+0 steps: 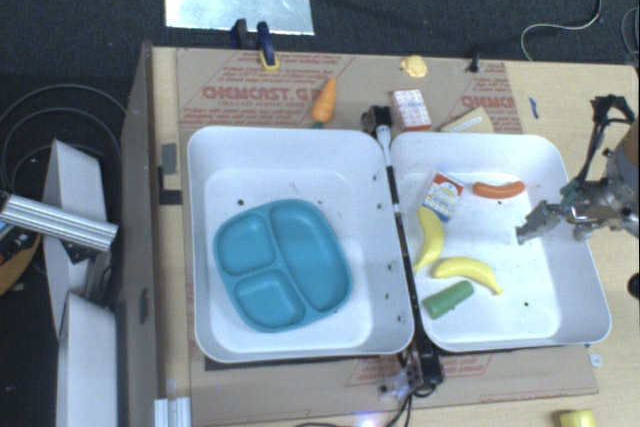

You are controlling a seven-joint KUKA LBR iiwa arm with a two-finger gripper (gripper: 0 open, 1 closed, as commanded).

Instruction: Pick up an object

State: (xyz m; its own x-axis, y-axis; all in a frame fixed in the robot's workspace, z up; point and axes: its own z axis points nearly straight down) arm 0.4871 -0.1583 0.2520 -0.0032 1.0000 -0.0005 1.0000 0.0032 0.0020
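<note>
Here, hand (535, 225) at right bin's (590, 300) right edge, grip state unclear, bananas (450, 255) well apart

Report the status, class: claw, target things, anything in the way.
Claw above right white bin's right side, holding nothing visible. Two yellow bananas, green block, orange sausage, small carton all lying free. Path clear.

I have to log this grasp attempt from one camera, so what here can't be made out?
- Gripper over the right bin: too small and blurred to judge.
- Arm: cut off by the camera view's right edge.
- Small carton: print too small to read.
- Yellow object: cut off by the bottom edge.
</note>
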